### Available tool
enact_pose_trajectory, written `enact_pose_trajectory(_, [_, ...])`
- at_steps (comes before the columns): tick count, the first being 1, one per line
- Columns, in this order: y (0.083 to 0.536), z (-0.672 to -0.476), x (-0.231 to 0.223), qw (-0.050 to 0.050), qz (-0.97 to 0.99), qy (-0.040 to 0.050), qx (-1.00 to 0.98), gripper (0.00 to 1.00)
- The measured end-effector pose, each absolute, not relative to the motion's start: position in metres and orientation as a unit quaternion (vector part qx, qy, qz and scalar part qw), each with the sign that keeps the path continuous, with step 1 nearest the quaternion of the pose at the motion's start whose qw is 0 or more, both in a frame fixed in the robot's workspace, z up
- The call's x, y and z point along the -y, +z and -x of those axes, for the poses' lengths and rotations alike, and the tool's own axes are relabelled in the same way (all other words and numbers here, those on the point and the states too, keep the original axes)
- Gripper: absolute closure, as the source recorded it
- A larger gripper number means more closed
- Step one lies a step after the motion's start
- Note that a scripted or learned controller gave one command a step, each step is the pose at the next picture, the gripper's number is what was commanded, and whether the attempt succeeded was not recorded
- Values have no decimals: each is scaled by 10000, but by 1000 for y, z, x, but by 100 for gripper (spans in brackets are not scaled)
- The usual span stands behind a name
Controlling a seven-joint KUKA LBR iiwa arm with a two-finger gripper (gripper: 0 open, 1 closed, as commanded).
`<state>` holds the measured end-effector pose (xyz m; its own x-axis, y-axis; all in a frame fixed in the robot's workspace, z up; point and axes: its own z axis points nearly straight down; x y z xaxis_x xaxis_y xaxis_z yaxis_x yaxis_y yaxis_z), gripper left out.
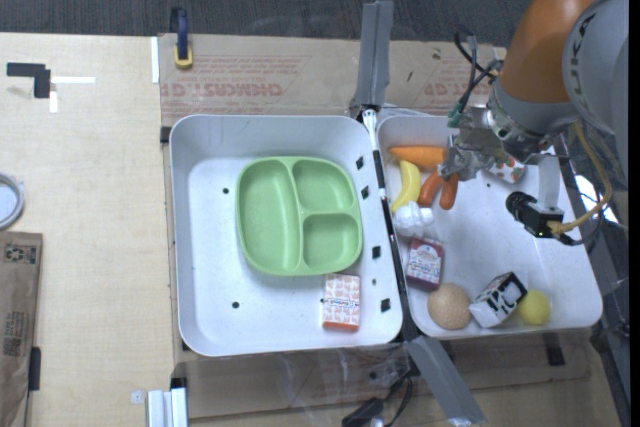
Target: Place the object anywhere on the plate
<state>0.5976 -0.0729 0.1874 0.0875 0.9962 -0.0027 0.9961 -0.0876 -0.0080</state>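
The gripper [452, 162] hung over the right bin [570, 310], its fingers clamped on a small carrot [448, 192]. The green plate [297, 214] sat in the left bin [200, 245], well apart

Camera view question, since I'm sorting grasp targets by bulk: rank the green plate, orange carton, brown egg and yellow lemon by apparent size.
1. green plate, far the largest
2. orange carton
3. brown egg
4. yellow lemon, smallest

Carton and egg look close, so that order is unsure.
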Motion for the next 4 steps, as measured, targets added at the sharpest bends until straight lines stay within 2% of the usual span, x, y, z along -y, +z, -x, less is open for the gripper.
enact_pose_trajectory(1, [188,-568,-17,26,6301,32,7765,100])
enact_pose_trajectory(2, [257,-568,-36,8,5420,22,8403,100])
enact_pose_trajectory(3, [225,-517,-99,22,5169,31,8561,100])
enact_pose_trajectory(4, [226,-517,-98,23,5175,32,8557,0])
